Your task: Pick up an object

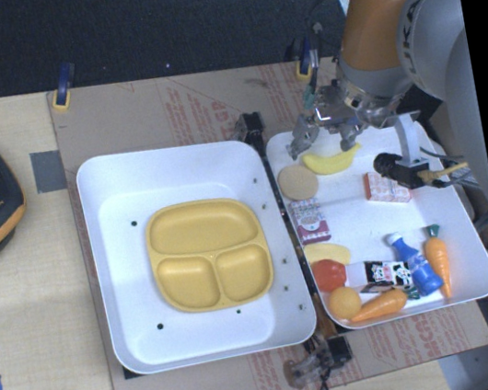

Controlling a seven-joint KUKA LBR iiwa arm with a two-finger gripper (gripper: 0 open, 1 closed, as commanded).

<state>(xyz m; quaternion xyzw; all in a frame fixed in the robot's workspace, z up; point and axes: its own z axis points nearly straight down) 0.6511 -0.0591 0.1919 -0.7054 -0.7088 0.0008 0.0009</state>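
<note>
Camera view: gripper (pixel 328 133) spread open, holding nothing, above banana (pixel 332 161) lying crosswise at right bin's (pixel 457 210) far edge; left bin (pixel 120 258) holds yellow tray (pixel 209 251).

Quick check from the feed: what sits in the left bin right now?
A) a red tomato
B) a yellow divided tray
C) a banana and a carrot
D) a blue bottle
B: the yellow divided tray lies alone in the left bin, while the banana, carrots and blue bottle are in the right bin.

Tray (pixel 207 252) in left bin (pixel 115 259); toys fill right bin (pixel 461 235).
</note>
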